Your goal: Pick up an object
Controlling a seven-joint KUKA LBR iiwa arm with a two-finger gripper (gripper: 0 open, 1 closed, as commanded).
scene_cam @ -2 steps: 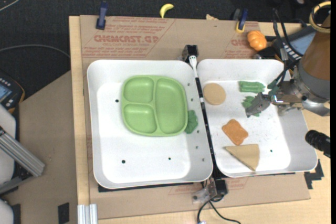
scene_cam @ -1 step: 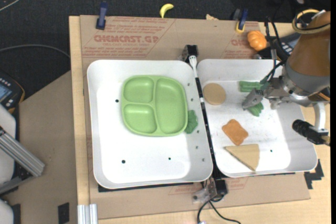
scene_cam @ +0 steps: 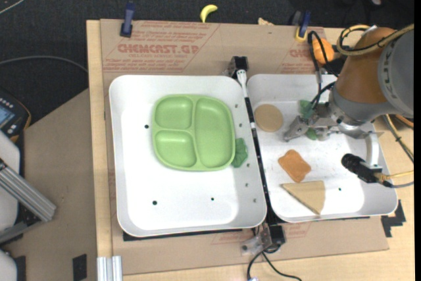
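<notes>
— Gripper [scene_cam: 295, 130] down in the right bin [scene_cam: 358, 202]?
— Yes, just right of the round tan disc [scene_cam: 268, 118]. Open or closed, holding anything or not: cannot tell.
— Elsewhere in that bin?
— Orange-brown chunk [scene_cam: 294, 165] near the middle, pale wedge [scene_cam: 308, 195] at the front, both apart from the gripper.
— Left bin [scene_cam: 177, 201]?
— Green divided plate [scene_cam: 194, 133], small green piece [scene_cam: 240, 153] against its right edge.
</notes>
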